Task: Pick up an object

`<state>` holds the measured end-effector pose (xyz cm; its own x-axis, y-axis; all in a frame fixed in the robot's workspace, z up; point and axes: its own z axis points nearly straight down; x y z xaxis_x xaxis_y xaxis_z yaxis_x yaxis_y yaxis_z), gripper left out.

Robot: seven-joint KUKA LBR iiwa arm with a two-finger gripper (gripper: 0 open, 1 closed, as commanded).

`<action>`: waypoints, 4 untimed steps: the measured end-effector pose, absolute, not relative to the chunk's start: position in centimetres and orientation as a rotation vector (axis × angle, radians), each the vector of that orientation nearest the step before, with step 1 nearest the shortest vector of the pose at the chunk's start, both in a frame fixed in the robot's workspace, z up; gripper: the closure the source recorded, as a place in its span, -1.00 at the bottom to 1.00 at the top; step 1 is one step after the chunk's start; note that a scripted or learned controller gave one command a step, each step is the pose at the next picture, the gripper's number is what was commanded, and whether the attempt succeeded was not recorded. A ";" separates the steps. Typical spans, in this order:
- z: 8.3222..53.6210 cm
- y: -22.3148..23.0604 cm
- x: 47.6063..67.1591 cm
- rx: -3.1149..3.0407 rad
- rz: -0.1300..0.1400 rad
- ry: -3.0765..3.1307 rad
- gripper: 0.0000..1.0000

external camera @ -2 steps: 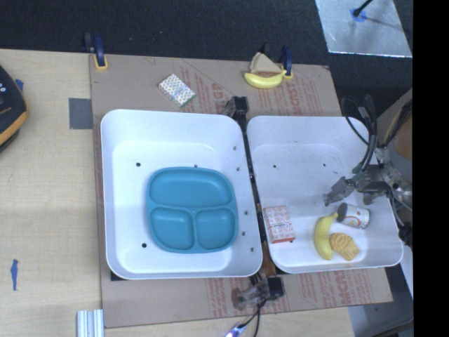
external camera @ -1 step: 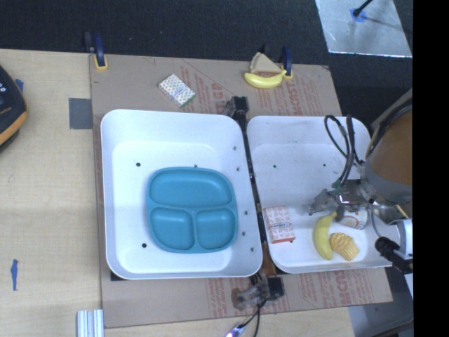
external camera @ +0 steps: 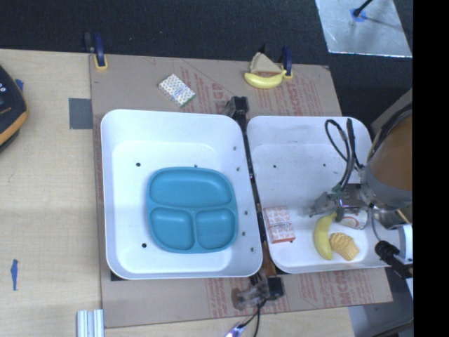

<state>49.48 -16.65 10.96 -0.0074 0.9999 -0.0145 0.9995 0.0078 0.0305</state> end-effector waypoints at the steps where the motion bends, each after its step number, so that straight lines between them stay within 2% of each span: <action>1: 23.8 -16.3 47.7 2.217 -0.001 2.226 -1.00; 2: 11.0 -14.9 48.1 2.206 0.014 2.229 -1.00; 3: 11.8 -15.1 47.9 2.205 0.005 2.232 1.00; 4: 11.8 -15.1 47.9 2.205 0.005 2.232 -1.00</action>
